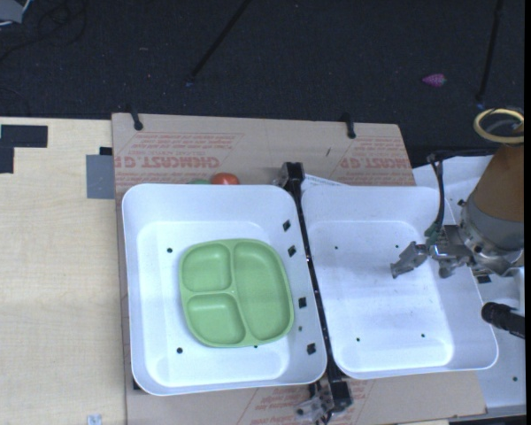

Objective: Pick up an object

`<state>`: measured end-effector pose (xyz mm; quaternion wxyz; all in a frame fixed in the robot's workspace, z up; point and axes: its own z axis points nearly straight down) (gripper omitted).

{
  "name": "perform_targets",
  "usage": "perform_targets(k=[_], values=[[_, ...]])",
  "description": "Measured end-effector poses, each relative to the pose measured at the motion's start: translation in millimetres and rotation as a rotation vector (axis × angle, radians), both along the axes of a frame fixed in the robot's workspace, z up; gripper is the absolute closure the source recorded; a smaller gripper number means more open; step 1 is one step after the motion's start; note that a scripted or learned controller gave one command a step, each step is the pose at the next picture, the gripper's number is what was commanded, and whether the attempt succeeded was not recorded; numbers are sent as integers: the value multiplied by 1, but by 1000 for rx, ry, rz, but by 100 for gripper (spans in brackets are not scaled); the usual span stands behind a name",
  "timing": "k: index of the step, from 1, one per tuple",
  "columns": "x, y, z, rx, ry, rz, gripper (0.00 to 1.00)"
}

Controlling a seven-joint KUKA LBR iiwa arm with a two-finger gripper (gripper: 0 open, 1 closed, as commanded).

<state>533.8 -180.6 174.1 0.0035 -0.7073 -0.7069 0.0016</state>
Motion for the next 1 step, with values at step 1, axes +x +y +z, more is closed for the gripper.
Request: perform_targets(k=[1], values=[[-8, 0, -47, 0, -1, 0, 0]])
